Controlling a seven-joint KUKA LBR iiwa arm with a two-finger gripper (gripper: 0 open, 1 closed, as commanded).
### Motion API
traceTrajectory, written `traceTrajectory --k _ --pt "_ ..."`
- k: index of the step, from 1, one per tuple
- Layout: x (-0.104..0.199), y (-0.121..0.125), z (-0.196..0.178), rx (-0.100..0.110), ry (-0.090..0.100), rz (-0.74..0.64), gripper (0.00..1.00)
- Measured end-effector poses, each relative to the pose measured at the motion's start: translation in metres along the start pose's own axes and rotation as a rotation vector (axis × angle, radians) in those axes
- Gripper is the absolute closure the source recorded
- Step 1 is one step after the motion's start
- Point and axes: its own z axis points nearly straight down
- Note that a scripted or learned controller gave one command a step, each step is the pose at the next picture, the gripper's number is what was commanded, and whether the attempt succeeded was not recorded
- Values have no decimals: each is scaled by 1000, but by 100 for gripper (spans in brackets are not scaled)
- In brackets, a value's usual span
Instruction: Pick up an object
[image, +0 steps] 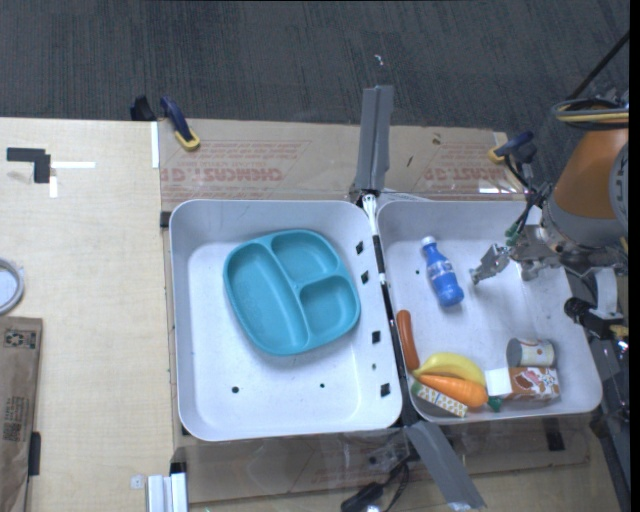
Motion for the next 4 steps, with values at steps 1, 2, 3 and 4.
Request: traceTrajectory --k 1,2,3,4 --pt "71 3 1 3 0 191 0" --pt "100 28 1 2 -2 271 0" --pt "41 -10 1 3 -2 88 0" --pt "42 -10 1 3 -2 88 0"
